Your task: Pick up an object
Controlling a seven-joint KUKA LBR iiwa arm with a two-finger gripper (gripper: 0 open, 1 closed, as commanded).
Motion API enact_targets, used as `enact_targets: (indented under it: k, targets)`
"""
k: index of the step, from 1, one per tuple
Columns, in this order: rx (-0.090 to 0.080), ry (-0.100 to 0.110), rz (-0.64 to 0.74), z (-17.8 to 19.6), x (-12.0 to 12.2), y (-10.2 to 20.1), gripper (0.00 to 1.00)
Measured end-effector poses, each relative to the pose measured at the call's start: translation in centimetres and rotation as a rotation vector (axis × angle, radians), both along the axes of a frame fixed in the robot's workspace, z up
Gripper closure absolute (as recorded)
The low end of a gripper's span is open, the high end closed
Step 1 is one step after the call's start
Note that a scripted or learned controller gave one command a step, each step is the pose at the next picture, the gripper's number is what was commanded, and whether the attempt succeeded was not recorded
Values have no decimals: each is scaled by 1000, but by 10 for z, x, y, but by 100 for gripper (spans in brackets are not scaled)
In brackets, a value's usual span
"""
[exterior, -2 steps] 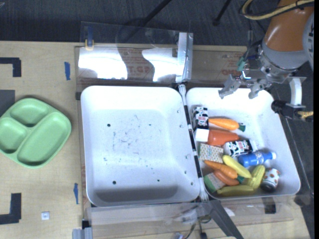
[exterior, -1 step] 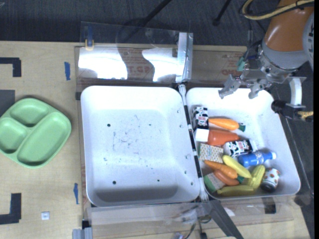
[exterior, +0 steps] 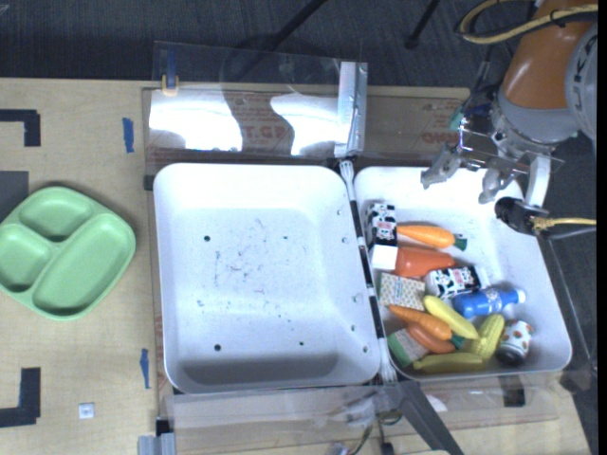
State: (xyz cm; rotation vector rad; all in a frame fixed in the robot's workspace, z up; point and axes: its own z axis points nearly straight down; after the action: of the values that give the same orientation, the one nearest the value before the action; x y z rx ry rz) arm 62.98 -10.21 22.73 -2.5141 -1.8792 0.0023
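The right bin (exterior: 555, 325) holds a heap of toy food. An orange carrot (exterior: 432, 236) lies across its middle, with an orange bottle (exterior: 425, 262) just below it. A black-and-white cow-print carton (exterior: 382, 222) stands by the bin's left wall. Lower down are a blue bottle (exterior: 486, 301), a yellow banana (exterior: 450, 318) and a second carrot (exterior: 422, 323). My gripper (exterior: 465, 180) hangs over the bin's far end, above and apart from the heap. Its two fingers are spread open with nothing between them.
The left bin (exterior: 190, 197) sits alongside, divided from the right one by a shared wall (exterior: 365, 263). A green sectioned plate (exterior: 62, 251) rests on the bench at far left. A clear panel (exterior: 256, 102) stands behind the bins. A yellow cable (exterior: 569, 222) runs off the wrist.
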Motion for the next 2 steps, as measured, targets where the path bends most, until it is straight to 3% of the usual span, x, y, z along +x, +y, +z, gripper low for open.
enact_targets:
  k: [1, 2]
  targets:
    - [-1, -2, -100, -132, -38, -27, 0]
    - [-2, -7, 199, -142, -11, -61, 0]
